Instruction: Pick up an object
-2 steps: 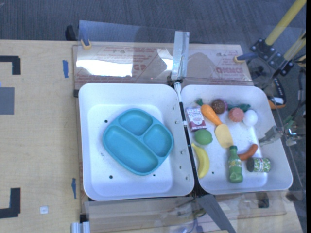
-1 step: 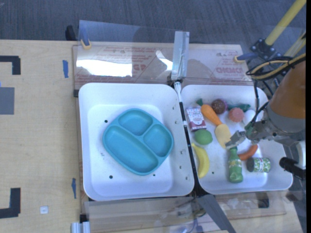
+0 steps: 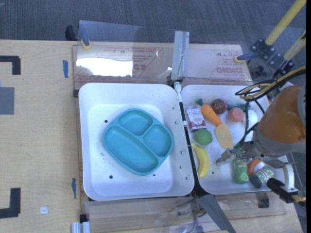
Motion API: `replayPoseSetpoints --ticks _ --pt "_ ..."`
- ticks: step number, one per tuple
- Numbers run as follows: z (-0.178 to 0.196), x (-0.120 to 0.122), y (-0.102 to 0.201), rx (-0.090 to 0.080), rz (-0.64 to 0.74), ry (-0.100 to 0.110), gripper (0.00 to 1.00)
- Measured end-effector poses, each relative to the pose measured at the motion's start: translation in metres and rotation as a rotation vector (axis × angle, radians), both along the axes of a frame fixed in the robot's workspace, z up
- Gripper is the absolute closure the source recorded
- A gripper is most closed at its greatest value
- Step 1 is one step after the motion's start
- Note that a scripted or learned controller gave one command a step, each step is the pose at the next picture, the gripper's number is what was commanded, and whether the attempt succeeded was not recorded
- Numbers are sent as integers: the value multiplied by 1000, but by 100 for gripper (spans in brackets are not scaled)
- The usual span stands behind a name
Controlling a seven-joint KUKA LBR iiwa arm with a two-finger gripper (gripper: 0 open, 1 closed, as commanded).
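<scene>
Nearest candidate for the pick, as a guess: a pale oblong toy food in the right bin, lying flat on the white floor, long axis running roughly up and down the camera view with a slight lean. Sits just above the jaws, which hang low over the bin between a yellow banana on their left and a green bottle-like piece on their right. State of the jaws: cannot tell, with the metal blurred against the clutter and nothing visibly clamped. Banana also lies lengthwise up and down the view, close to the bin's left wall, so either long piece probably calls for a closing line across its width. Further out: a green lime just beside the pale piece, an orange carrot, a maroon packet whose label is too small to read, and a pink round piece. Grey arm with orange band reaches in from the right. Left bin carries a blue divided tray. Red print on the cardboard behind the bins — not legible. All on a tan table.
</scene>
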State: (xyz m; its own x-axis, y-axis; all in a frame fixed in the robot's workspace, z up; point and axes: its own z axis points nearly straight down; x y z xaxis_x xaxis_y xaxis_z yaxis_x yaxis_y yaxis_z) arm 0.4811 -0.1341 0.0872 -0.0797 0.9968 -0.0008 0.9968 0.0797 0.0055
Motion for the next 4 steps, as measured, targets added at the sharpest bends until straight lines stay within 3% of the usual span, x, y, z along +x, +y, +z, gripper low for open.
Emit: replayPoseSetpoints --ticks 1,2,3,4 --pt "-1 88 -9 0 -71 0 0" --pt "-1 167 3 0 -110 18 0" --pt "11 168 2 -4 -107 17 100" --pt "102 140 74 3 -116 -3 100"
